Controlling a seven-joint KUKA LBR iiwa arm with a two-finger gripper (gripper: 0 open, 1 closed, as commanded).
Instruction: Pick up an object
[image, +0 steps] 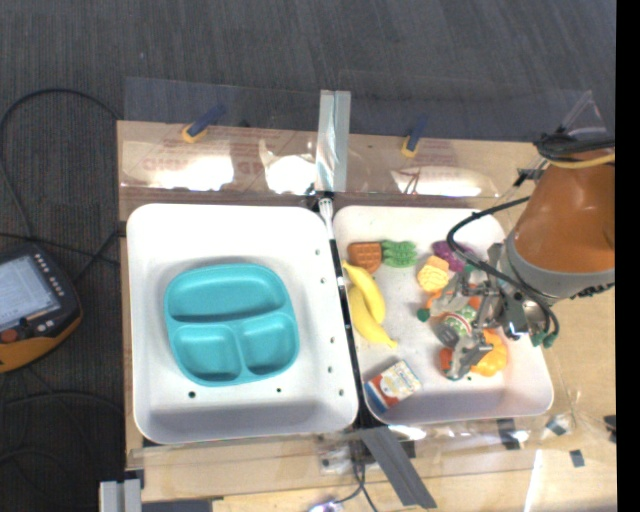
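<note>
One fixed camera looked down at a slant from above the bench (150, 165), far enough back to take in both white bins (150, 400) and surrounding floor.

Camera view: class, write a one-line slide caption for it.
Gripper low among toy foods in the right bin, banana nearby; teal divided tray sits in the left bin.

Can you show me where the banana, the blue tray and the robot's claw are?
banana (366, 304): camera view, middle of its curved body.
blue tray (232, 322): camera view, its central divider.
gripper (458, 364): camera view, between its fingertips.
</note>
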